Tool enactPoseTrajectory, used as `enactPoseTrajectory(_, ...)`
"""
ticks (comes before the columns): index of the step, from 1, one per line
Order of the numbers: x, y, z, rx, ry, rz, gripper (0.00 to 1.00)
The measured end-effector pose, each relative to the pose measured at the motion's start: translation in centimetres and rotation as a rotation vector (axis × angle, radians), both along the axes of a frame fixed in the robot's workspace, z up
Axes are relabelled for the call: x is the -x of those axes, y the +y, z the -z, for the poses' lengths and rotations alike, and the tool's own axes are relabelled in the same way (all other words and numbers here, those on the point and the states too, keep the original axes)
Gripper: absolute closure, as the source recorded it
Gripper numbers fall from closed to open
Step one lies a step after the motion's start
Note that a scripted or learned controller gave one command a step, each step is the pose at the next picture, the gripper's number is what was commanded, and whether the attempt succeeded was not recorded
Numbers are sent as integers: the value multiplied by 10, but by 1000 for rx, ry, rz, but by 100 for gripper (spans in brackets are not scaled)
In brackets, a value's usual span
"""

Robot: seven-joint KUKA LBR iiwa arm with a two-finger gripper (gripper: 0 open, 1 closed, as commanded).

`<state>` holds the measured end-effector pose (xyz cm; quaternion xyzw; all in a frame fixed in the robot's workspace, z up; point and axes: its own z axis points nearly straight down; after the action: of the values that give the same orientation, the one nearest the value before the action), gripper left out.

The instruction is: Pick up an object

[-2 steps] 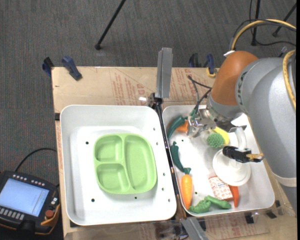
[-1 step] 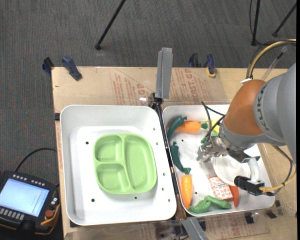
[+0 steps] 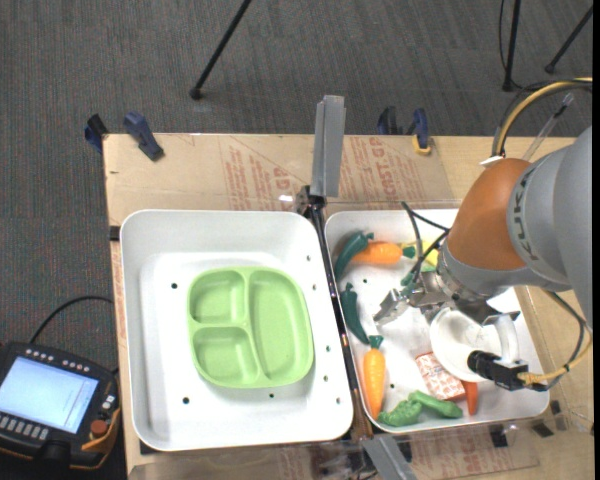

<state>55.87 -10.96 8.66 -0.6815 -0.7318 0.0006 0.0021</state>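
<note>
Two white bins are carried side by side on the worktop. In the left bin a green divided plate is seen lying near the middle. The right bin holds the candidate objects: an orange carrot at its near left edge, a second carrot toward its far edge, a dark green pod along its left wall, a green vegetable at the near edge, and a red and white packet beside it. The gripper is lowered into the middle of the right bin, just above the upright carrot. Whether the fingers are spread or closed cannot be told, and nothing is seen held between them. The task is judged not yet accomplished: no object is lifted clear of the bin floor; selection, closure and lift remain outstanding.
</note>
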Motion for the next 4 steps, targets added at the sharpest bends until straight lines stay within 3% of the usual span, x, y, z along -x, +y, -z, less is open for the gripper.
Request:
enactPoseTrajectory(1,85,-13,1,0,3,117,0)
enactPoseTrajectory(2,84,-14,-8,-2,2,122,100)
enactPoseTrajectory(3,44,44,-185,1,-12,128,100)
enactPoseTrajectory(4,47,43,-179,3,1,128,0)
